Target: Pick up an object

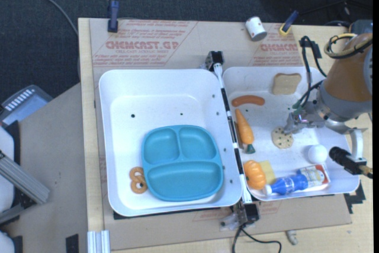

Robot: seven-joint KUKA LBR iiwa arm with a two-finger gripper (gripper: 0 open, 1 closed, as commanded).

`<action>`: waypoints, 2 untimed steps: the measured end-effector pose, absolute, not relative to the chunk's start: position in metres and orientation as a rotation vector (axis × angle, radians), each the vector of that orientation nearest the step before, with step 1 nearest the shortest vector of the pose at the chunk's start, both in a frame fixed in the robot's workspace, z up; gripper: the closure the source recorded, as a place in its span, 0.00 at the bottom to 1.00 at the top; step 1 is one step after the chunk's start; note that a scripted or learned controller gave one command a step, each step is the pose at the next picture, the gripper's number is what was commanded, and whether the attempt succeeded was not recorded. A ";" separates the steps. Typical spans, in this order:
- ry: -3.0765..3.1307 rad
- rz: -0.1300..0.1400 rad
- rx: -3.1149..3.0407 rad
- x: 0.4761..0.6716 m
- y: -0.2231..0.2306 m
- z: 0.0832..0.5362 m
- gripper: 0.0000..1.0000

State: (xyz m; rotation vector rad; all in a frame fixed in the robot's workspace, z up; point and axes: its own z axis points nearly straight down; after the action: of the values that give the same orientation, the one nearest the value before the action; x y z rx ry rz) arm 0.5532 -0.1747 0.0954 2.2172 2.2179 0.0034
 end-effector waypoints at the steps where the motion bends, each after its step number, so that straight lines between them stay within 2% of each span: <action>1: 2.223 0.000 2.223 0.499 -0.143 0.152 1.00; 2: 2.223 0.000 2.223 0.499 -0.144 0.152 0.00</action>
State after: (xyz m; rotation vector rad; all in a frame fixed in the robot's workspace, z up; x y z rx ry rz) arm 0.4985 -0.1437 0.1518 2.2230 2.2231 -0.0005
